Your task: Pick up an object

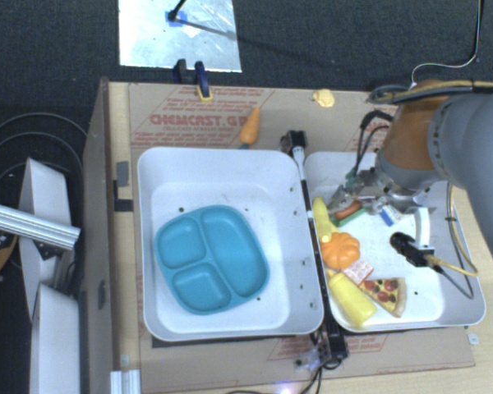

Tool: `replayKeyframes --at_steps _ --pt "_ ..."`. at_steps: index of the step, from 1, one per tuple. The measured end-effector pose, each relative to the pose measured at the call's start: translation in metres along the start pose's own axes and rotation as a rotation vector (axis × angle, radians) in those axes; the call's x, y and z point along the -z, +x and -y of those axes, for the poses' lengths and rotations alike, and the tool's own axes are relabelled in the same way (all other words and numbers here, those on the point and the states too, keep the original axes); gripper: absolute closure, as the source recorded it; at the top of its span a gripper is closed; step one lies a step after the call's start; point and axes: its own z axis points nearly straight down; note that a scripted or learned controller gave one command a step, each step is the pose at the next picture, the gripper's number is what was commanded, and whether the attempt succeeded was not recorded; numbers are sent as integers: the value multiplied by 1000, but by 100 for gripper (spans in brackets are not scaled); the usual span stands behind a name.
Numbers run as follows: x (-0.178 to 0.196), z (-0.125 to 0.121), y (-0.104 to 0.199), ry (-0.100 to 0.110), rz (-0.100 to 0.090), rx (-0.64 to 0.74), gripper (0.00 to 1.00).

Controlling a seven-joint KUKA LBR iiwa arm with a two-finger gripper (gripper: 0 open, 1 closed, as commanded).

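Directly below the hand [357, 197] lies an orange pumpkin [340, 249].

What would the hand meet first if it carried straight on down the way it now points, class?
Probably the red-and-green toy lying just under the hand in the right bin, with the orange pumpkin close beside it. Depth is hard to judge from this slanted view.

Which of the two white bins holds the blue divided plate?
The left bin, away from the arm; the right bin holds toy foods instead.
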Motion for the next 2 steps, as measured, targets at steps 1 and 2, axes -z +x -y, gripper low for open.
replayKeyframes --at_steps 1,2 --pt "18 -1 0 -4 -1 -1 100" --pt "129 58 64 -1 -4 5 100"
